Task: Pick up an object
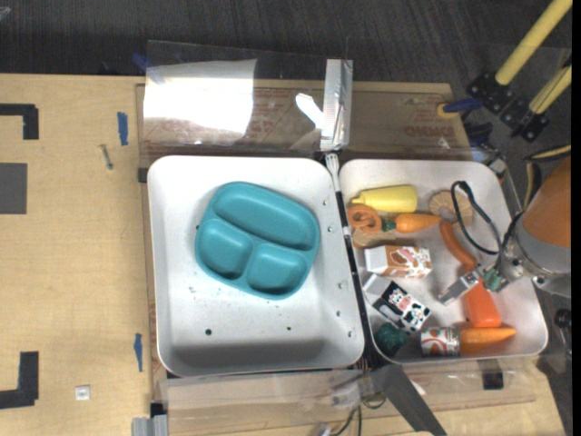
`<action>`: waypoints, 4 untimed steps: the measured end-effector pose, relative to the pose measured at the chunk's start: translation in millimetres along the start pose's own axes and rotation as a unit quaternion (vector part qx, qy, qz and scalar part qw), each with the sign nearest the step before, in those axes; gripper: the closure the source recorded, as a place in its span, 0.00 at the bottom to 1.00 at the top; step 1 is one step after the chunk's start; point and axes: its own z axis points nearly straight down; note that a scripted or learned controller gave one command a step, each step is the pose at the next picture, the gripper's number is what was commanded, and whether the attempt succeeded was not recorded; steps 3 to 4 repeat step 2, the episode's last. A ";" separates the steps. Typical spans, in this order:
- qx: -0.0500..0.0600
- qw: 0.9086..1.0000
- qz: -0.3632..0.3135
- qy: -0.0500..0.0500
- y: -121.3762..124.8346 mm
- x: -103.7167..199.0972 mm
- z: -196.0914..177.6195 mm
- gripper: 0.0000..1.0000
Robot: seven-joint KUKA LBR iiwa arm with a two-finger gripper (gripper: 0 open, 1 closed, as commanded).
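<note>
You have the gripper low over the right bin, lower right, beside an orange block, presumably for a pick; finger state indeterminate.

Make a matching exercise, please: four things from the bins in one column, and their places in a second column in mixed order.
Things:
1. teal divided plate
2. yellow object
3. black-and-white box
4. gripper

Places:
A. far end of the right bin
B. over the right bin's right side
C. middle of the left bin
D. right bin, toward the near left

Pairs: 1-C, 2-A, 3-D, 4-B
</note>
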 end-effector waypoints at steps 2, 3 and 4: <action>0.001 0.986 0.164 0.001 62.6 35.1 -107.5 1.00; 0.001 0.986 0.164 0.001 62.6 35.1 -107.5 1.00; 0.001 0.986 0.164 0.001 62.6 35.1 -107.5 1.00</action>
